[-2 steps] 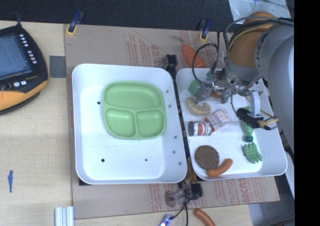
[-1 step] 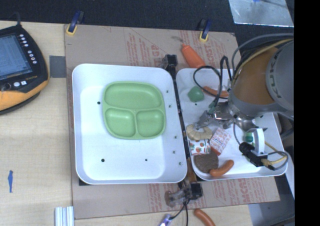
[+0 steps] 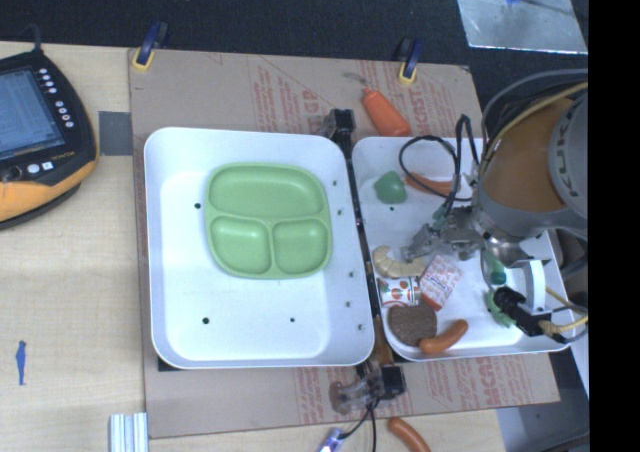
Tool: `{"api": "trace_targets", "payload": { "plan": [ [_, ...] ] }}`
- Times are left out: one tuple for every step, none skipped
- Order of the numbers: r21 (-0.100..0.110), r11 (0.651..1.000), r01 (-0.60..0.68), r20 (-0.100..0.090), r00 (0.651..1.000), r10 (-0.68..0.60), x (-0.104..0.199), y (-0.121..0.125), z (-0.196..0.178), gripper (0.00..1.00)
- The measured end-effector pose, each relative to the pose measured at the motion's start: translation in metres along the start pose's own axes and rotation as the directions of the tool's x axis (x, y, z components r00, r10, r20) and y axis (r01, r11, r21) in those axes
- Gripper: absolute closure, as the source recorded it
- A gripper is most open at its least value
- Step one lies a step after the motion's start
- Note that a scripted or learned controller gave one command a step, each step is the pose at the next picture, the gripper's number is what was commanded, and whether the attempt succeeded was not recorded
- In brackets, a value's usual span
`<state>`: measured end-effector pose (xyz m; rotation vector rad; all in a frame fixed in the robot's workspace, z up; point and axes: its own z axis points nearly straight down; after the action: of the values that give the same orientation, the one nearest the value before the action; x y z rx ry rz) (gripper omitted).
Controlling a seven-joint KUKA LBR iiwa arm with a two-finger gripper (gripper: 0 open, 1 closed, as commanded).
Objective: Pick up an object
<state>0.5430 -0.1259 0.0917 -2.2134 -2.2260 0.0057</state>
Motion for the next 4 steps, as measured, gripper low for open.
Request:
{"api": "trace_targets", "payload": {
  "plan": [
    [0.002, 1.000, 0.005, 0.002, 1.000, -0.005, -0.001, 0.000, -0.010, 1.00],
    [-0.003, 1.000, -0.002, 0.000, 1.000, 0.002, -0.028, 0.033, -0.101, 1.00],
    [-0.002, 1.000, -0.002, -0.001, 1.000, 0.002, -0.028, 0.033, -0.101, 0.00],
    [0.000, 1.000, -0.002, 0.000, 1.000, 0.002, -0.087, 0.022, -0.048, 0.00]
  ]
}}
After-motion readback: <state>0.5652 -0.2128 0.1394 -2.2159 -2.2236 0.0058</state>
